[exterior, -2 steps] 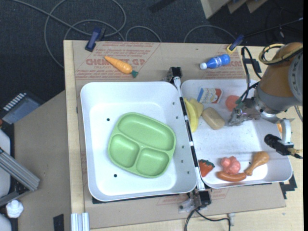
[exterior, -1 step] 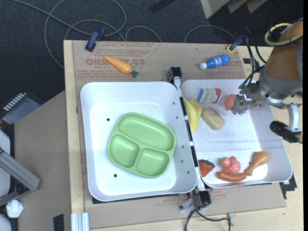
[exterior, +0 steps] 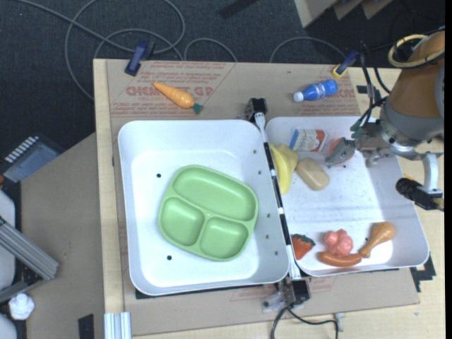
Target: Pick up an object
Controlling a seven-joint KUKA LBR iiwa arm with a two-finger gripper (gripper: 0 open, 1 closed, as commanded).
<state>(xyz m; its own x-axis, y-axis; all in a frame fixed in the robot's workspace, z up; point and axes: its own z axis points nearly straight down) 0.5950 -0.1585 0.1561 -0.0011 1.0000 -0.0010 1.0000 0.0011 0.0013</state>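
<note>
Two bins, gripper (exterior: 342, 152) over the right one
The left bin (exterior: 134, 189) held a green tray (exterior: 207, 212); jaw state was unclear; toy foods filled the right bin (exterior: 406, 217).

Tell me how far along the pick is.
Done: the gripper is down inside the right bin, beside the beige potato-like piece. In hand: nothing visible between its fingers. Left: closing on an object and lifting it; the toys all lie on the bin floor.

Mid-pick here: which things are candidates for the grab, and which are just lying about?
Candidates, in the right bin:
milk carton, banana, potato, strawberry, pink toy, sausage, drumstick; gripper beside the potato.

Lying about:
green tray in the left bin, carrot, blue bottle.
</note>
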